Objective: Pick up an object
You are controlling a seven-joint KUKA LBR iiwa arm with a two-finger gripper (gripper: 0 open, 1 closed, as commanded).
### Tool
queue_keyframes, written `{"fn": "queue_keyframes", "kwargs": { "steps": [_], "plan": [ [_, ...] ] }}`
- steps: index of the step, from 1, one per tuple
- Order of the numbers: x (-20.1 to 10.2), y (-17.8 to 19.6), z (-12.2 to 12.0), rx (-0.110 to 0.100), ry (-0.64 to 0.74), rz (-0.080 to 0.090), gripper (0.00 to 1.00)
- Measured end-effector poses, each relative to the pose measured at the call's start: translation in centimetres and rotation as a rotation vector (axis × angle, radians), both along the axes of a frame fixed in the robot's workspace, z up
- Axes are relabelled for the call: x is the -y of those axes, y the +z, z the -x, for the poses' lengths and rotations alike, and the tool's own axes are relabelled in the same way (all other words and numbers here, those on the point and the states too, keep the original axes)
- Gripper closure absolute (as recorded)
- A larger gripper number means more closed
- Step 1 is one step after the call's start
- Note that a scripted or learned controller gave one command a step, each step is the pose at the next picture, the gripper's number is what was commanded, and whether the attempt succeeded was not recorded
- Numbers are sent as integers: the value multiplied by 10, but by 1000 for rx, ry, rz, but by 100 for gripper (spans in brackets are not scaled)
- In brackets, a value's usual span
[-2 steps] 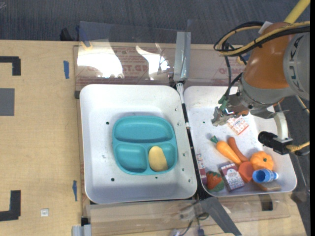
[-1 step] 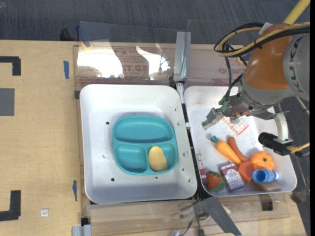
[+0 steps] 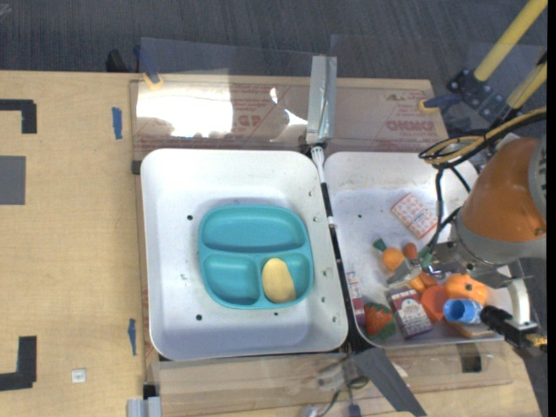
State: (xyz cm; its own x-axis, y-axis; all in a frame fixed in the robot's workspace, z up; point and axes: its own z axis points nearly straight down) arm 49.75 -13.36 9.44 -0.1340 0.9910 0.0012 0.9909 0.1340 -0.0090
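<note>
The claw (image 3: 415, 272) sits low in the right bin (image 3: 365, 189), down among a heap of small toys, with the orange band of the arm (image 3: 508, 194) looming above it. The view here is crowded and partly blocked by the wrist, so whether the claw is wide, narrow or closed on anything cannot be told.

Right around it lie an orange carrot (image 3: 393, 256) with a green top, an orange bottle (image 3: 456, 301) with a blue cap, a small dark red carton (image 3: 410, 311) and a red strawberry (image 3: 379, 319). A pale patterned packet (image 3: 414, 214) lies a little apart, toward the far side of the bin. Any of these would serve as the object to pick up; the nearest candidates appear to be the carrot and the orange pieces just beside the claw.

To do this step well, the claw probably ought to settle on one item rather than straddle two, since the toys touch each other and could get pushed aside. A lift straight up would test the grip.

Further out, the left bin (image 3: 165, 233) holds a teal divided tray (image 3: 252, 233) with a yellow lemon-like toy (image 3: 278, 281) in one compartment. Both bins rest on the bench (image 3: 61, 233).
</note>
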Motion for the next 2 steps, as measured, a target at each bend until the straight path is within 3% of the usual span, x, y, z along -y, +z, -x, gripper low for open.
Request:
{"fn": "queue_keyframes", "kwargs": {
  "steps": [1, 2],
  "plan": [
    [-2, 8, -3, 3, 3, -2, 100],
    [-57, 131, -45, 12, -219, 1, 100]
  ]
}}
